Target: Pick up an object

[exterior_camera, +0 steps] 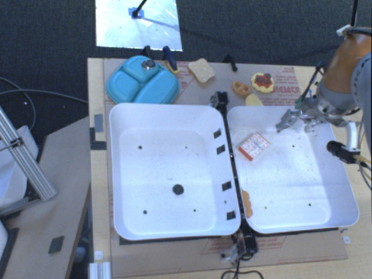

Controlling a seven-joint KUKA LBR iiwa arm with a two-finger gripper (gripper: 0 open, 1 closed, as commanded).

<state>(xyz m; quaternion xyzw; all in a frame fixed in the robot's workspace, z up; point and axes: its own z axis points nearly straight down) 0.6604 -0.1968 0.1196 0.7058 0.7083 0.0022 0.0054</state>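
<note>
Grey tool (289,121) hovers over right bin (302,208)

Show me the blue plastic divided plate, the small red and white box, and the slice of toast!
Blue plastic divided plate (143,81), camera view, its middle.
Small red and white box (254,146), camera view, top face.
Slice of toast (201,70), camera view, centre.

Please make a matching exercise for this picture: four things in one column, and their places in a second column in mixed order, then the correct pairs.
Things:
1. red and white box
2. small dark round object
3. blue tray
4. slice of bread

Places:
A. on the bench behind the left bin, at the far left corner
B. inside the right bin, in its left part
C. on the bench behind the bins, near the middle
D. on the floor of the left bin, near its centre

Pairs: 1-B, 2-D, 3-A, 4-C
</note>
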